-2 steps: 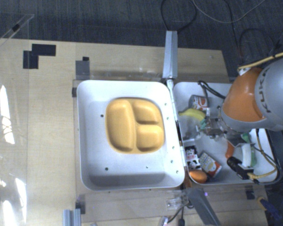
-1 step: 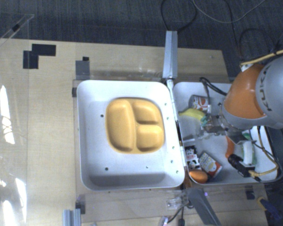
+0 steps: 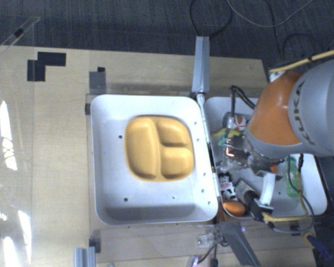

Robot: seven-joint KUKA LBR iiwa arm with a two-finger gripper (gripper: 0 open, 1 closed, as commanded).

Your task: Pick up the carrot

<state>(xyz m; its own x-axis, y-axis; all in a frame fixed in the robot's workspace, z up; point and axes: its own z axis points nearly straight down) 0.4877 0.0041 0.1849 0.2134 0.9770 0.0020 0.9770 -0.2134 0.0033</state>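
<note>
I stand by the bench (image 3: 50, 193) and look down at two white bins. The left bin (image 3: 103, 166) has a yellow tray (image 3: 158, 147) in the middle of it. The tray has three dips: one long dip on the left and two small dips on the right.

The big grey arm (image 3: 317, 110) comes in from the right, and its orange band (image 3: 273, 115) hangs over the right bin (image 3: 317, 199). The gripper (image 3: 235, 148) is low over the left part of that bin, near the wall between the two bins. The arm covers a lot of it, so I cannot tell if the gripper is spread apart or squeezed together. I see nothing held in it.

The carrot (image 3: 232, 207) is a small orange thing. It lies in the near left corner of the right bin, close to the wall by the left bin. It is a bit apart from the gripper, nearer to me.

A green thing (image 3: 292, 183) lies on the right side of that bin. Some small mixed things (image 3: 224, 132) lie just beside the gripper, too small for me to name.
</note>
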